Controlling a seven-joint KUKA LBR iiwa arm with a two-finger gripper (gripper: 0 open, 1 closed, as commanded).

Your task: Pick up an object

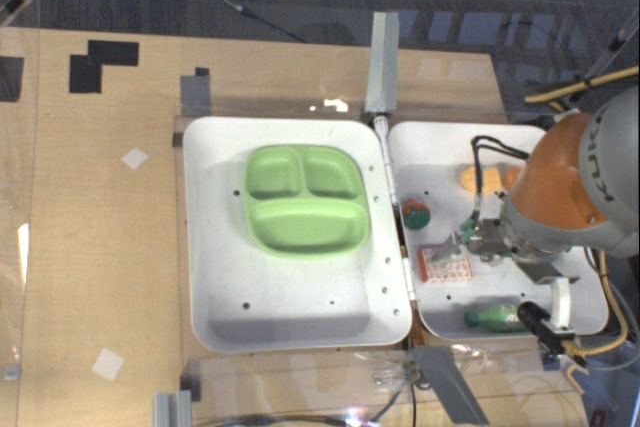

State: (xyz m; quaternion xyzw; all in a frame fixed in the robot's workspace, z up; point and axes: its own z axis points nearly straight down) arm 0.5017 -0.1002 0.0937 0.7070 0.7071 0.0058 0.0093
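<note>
Positioned low in the right bin [600, 310], pincer [470, 237] sits at the upper right edge of a flat red-and-white packet [443, 265]; whether it is apart, together or clamped cannot be told, as the wrist hides it. Candidate objects lie spread apart, probably so each can be reached separately: a small red-and-green item [414, 213] near the dividing wall, an orange piece [480, 179] toward the back, a green bottle [492, 318] along the front. The left bin [215, 315] carries a green sectioned tray [305, 198]. Nothing appears lifted yet.

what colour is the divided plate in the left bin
Light green divided plastic plate, seen clearly in the camera view.
</note>
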